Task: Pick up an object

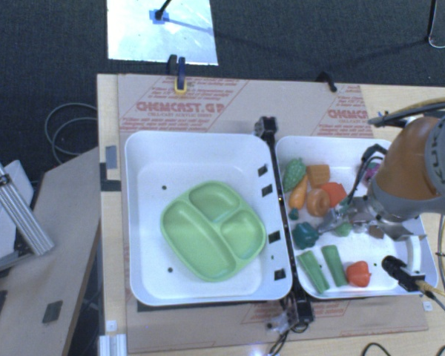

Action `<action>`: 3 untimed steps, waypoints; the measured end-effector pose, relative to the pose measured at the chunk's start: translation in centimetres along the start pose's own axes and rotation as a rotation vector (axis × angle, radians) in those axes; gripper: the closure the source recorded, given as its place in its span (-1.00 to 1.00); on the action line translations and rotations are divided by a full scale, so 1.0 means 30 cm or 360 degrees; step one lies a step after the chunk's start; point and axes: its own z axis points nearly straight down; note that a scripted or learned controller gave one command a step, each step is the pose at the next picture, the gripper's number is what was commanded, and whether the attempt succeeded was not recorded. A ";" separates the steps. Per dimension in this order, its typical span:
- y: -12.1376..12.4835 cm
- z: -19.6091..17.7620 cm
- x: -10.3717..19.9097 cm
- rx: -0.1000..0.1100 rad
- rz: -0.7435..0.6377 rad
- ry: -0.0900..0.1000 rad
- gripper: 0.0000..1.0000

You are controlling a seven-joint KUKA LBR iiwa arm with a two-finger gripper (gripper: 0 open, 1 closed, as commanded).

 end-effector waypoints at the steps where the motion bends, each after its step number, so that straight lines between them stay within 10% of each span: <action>1: 0.005 -0.045 -0.001 -0.0008 -0.0001 -0.0002 1.00; 3: -0.009 -0.348 0.003 -0.0011 -0.0006 -0.0003 1.00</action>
